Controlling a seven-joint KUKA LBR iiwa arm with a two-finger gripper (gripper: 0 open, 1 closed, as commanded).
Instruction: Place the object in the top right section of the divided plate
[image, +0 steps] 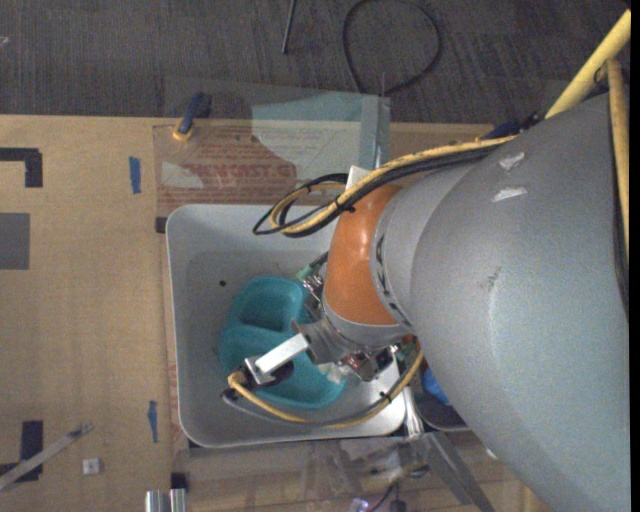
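Grey arm (520, 280) reaching into white bin (195, 300), gripper (345, 355) hanging over teal divided plate (262, 310); wrist blocking sight, grip state impossible to tell.

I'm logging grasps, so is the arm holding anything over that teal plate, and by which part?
Cannot be told. The arm's wrist sits over the teal plate in the white bin, covering whatever may be under it.

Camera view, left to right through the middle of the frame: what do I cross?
Blue tape strip on the cardboard → white bin → teal divided plate → arm's orange band → grey arm body. The arm covers whatever lies further right.
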